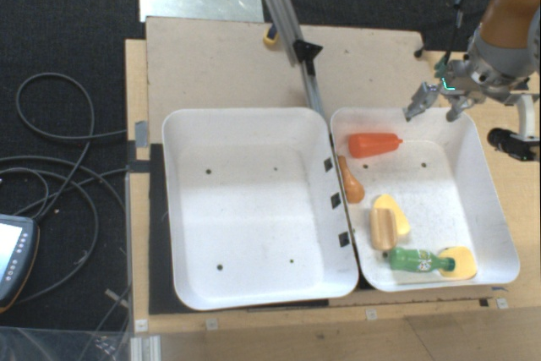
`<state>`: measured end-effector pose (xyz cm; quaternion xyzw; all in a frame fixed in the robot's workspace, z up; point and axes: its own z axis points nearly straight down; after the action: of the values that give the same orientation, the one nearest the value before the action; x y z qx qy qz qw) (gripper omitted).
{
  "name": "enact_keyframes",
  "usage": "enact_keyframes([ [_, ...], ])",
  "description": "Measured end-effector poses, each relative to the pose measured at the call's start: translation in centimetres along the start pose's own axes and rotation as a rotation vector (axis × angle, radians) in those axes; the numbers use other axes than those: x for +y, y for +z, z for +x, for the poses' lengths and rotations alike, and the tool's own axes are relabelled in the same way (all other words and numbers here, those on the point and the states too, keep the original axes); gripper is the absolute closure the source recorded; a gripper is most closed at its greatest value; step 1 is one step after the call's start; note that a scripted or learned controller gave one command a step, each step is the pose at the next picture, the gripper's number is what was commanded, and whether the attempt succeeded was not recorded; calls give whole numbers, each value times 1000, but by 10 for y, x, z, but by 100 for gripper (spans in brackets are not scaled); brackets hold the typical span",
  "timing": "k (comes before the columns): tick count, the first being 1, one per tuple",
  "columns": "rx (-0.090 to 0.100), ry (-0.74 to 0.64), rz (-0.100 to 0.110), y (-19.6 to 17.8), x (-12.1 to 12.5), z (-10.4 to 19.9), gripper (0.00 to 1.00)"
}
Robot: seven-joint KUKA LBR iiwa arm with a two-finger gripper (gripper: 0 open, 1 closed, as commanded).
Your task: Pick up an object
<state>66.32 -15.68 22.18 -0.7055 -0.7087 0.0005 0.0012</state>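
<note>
Colours on the bench

White bins (pixel 254 127); orange carrot (pixel 374 144); green bottle (pixel 416 260) with white label; yellow-and-tan bun (pixel 387 223); tan gourd (pixel 350 183); yellow piece (pixel 461 263); grey arm (pixel 507 21), orange band.

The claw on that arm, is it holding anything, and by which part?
Nothing is held. The gripper hangs open above the right bin's far rim.

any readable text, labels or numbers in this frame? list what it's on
No text can be read here.
Green bottle in the right bin: a white label patch, too small and blurred to read.
Handheld screen at the left edge: lit display, content too blurred to read.
Orange carrot-like toy, hot dog toy: no markings visible.
</note>
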Motion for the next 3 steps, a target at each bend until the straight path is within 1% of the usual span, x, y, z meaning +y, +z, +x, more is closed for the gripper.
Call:
enact_keyframes([
  [1, -2, -3, -4, -3, 1, 0, 0],
  [2, -1, -3, 0, 59, 2, 4, 0],
  [3, -1, 1, -2, 100, 1, 1, 0],
])
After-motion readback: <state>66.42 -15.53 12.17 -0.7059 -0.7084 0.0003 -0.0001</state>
